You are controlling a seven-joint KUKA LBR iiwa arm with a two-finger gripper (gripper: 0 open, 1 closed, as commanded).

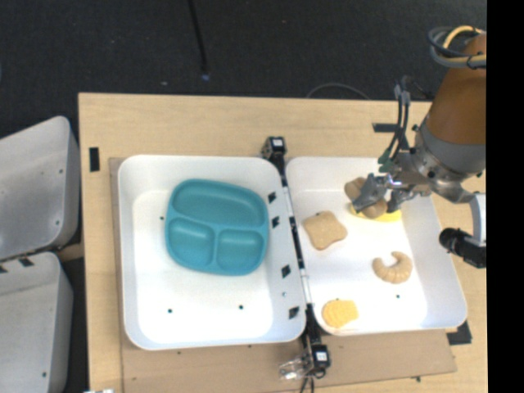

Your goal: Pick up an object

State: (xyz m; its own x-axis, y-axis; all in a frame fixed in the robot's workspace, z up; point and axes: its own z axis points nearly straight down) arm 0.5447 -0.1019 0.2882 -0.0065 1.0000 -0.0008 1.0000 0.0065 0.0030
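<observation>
Round yellow cookie (339,311) sits at the bottom edge, untouched. Upper right, the gripper (378,193) is down over a tan lump (358,191) on something yellow (391,214); can't tell its jaws. Nothing's lifted yet, I'd say.

Tabletop (196,121): pale wood-look board, matt. Bins (205,326): white plastic, smooth, slight sheen. Divided plate (218,226): teal plastic, smooth, matt. Croissant (394,268), bread slice (325,229): tan, dull, rough-looking.

Two white bins (131,244), one teal plate (218,226), four food pieces (325,230).
</observation>
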